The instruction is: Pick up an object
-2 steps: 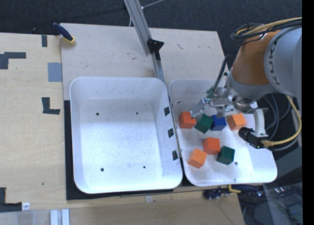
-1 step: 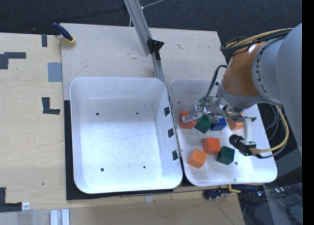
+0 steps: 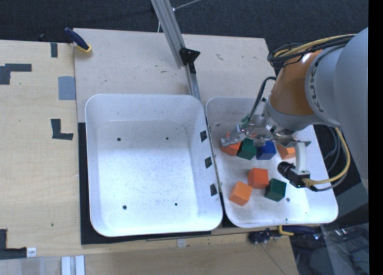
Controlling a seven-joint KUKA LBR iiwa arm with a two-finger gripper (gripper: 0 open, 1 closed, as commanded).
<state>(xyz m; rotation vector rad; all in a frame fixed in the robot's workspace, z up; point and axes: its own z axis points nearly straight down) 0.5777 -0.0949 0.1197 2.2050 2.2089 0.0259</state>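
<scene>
The hand (image 3: 251, 131) hangs low over the crowded blocks (image 3: 256, 149) in the right bin (image 3: 311, 211), probably to reach one, but I cannot tell its state.

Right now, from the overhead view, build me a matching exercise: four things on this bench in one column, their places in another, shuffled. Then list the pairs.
Things:
1. Small blue cube
2. Orange cube nearest the front
3. Large shallow white bin
4. Blue-and-yellow clamp

Places:
A. On the bare bench, far left corner
B. Right bin, low in the view, by the divider
C. Right bin, under the arm's wrist, beside a dark green cube
D. Left half of the bench

Pairs: 1-C, 2-B, 3-D, 4-A
</scene>
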